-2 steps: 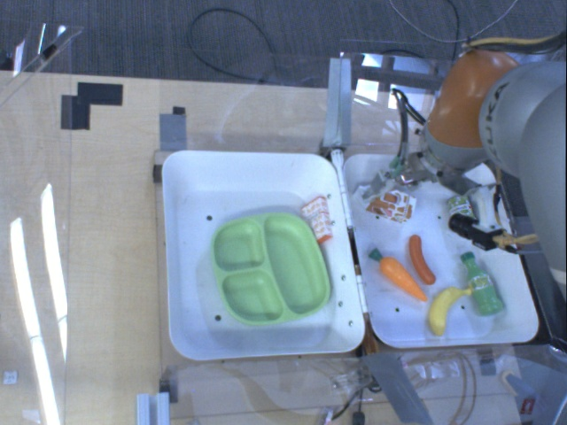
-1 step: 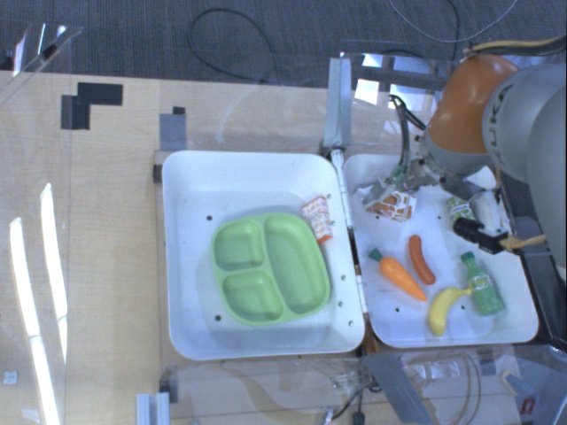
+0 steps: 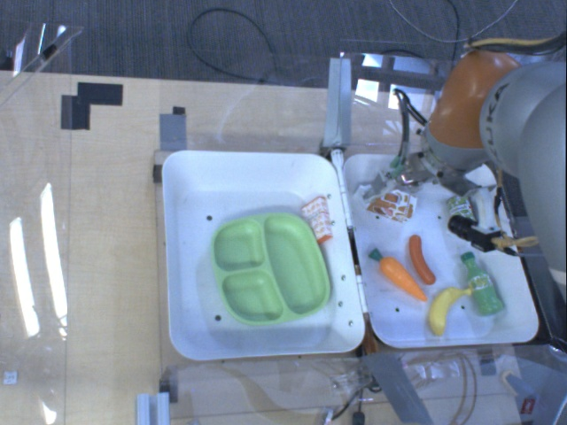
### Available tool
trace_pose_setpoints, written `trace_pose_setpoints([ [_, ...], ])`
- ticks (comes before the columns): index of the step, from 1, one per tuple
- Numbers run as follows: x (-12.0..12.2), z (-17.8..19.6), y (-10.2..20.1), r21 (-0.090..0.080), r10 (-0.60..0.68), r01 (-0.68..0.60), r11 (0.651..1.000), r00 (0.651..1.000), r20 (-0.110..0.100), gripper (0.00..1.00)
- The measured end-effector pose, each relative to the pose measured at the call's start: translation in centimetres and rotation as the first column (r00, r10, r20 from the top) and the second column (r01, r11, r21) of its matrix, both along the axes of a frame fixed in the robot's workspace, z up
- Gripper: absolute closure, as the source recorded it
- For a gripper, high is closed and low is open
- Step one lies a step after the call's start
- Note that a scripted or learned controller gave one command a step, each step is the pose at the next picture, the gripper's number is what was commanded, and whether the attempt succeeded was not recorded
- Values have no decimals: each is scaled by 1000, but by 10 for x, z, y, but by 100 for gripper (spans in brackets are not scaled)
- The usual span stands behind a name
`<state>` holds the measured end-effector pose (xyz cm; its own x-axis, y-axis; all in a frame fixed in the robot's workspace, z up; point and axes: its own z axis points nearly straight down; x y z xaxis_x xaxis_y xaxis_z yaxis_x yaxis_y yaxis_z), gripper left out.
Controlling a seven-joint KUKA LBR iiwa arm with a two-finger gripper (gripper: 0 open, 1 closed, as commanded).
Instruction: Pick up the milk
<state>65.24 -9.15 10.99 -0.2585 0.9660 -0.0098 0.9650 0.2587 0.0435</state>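
A pale wood tabletop (image 3: 89, 264) stands on dark grey carpet (image 3: 221, 7) strewn with thin cables, and carries two shallow white bins. The left bin (image 3: 186, 264) holds a green divided plate (image 3: 270, 268) and a small orange-and-white packet (image 3: 318, 218) against its right wall. In the right bin (image 3: 523, 321), the robot's hand (image 3: 400, 173) hovers at the far end, just above what appears to be the milk (image 3: 392, 205), a small carton with an orange-and-white printed label too blurred to read. Whether the hand is open or clenched cannot be told. Nearer lie a carrot (image 3: 399, 274), a sausage (image 3: 421, 259), a banana (image 3: 445, 308) and a green bottle (image 3: 482, 287).
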Motion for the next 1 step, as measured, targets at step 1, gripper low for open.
trace_pose_setpoints([
  [1,0,0,0,1,-36,36,999,999,-2,0],
])
